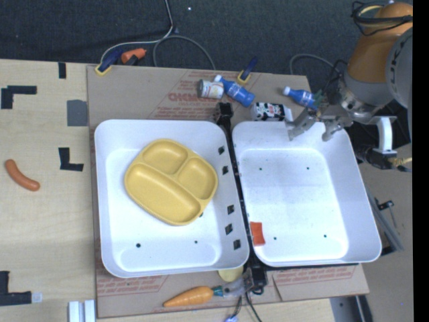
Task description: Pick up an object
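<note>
The claw (312,131) hangs over the far rim of the right bin (362,200), near its upper right corner. Its two grey fingers are spread apart with nothing between them. Behind it, the grey arm with its orange band (375,49) rises toward the upper right.

Inside the right bin, a small orange block (257,233) lies against the near left wall, well apart from the claw. The rest of that bin's white floor is bare.

The left bin (107,200) sits just beside the right one, their inner walls touching. In it rests a yellow divided plate (171,180), lying flat near the middle.

Beyond the bins, on the brown cardboard sheet (167,96) that covers the bench (40,213), a blue and white bottle (228,89) lies on its side. A smaller blue bottle (299,96) lies just left of the claw.

Near the front edge, a toy carrot (188,296) lies on the cardboard. Far to the left, a toy sausage (22,175) lies on the bare wooden bench.
</note>
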Controlling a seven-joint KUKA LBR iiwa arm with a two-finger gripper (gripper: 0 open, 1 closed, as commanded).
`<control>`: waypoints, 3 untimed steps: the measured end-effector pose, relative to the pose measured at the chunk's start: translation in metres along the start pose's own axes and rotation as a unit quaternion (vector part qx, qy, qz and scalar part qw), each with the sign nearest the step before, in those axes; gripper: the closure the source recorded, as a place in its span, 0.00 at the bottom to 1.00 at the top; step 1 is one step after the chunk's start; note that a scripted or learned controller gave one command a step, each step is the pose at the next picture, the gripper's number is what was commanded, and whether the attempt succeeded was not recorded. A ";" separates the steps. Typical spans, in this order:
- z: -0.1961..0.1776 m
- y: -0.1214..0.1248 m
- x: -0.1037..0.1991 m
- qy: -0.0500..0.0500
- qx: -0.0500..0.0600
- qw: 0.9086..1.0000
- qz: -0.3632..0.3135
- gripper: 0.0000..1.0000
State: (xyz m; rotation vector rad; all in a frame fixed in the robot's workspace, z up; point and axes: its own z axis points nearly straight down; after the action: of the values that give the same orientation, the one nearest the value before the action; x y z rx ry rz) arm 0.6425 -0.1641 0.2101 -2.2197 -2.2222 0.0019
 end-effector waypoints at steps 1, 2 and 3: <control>0.128 -0.037 0.041 -0.001 -0.002 1.000 0.000 0.00; 0.124 0.016 0.061 0.000 -0.003 1.000 -0.001 0.00; 0.124 -0.017 0.068 -0.001 -0.003 1.000 0.000 0.00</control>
State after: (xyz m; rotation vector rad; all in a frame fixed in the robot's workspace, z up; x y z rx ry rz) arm 0.6254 -0.0961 0.0865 -2.2246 -2.2256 -0.0012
